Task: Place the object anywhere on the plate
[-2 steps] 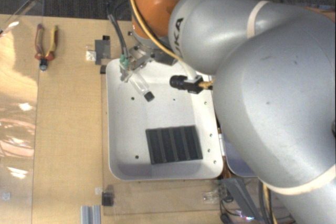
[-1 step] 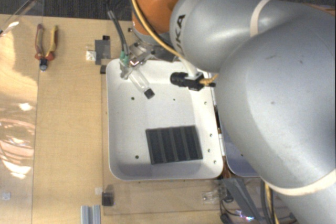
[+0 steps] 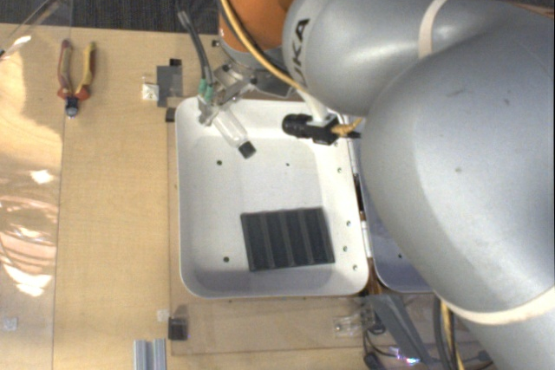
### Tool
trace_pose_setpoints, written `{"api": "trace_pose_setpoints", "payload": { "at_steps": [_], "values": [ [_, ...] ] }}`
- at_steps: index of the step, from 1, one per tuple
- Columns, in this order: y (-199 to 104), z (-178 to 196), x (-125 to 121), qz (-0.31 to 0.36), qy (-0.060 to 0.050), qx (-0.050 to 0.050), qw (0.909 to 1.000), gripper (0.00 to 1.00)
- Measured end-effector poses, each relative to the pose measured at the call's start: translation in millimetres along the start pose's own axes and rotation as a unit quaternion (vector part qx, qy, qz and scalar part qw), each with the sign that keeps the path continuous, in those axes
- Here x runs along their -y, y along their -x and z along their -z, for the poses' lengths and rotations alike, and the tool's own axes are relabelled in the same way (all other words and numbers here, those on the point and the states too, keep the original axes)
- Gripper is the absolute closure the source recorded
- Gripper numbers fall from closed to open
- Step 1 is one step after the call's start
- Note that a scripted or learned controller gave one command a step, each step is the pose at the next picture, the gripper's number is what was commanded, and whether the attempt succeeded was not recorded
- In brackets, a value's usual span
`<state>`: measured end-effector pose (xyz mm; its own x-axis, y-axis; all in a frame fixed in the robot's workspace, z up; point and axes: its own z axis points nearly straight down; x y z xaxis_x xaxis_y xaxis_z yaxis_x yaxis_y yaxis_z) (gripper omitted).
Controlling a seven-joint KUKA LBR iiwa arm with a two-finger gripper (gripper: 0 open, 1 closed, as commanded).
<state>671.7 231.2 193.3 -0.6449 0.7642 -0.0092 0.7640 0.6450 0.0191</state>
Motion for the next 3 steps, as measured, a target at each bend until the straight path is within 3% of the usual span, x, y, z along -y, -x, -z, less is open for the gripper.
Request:
{"api": "trace_pose_setpoints", "payload": {
  "at_steps": [1, 2, 3],
  "values": [
    [-4, -94, 14, 0.279, -0.004, -0.005, 0.9601, 1.0],
    [-63, -99, 92, 0.31, -0.001, -0.003, 0.9506, 1.0],
    [-11, -103, 6, 0.519, 0.0, -0.004, 0.8548, 1.0]
  ]
}}
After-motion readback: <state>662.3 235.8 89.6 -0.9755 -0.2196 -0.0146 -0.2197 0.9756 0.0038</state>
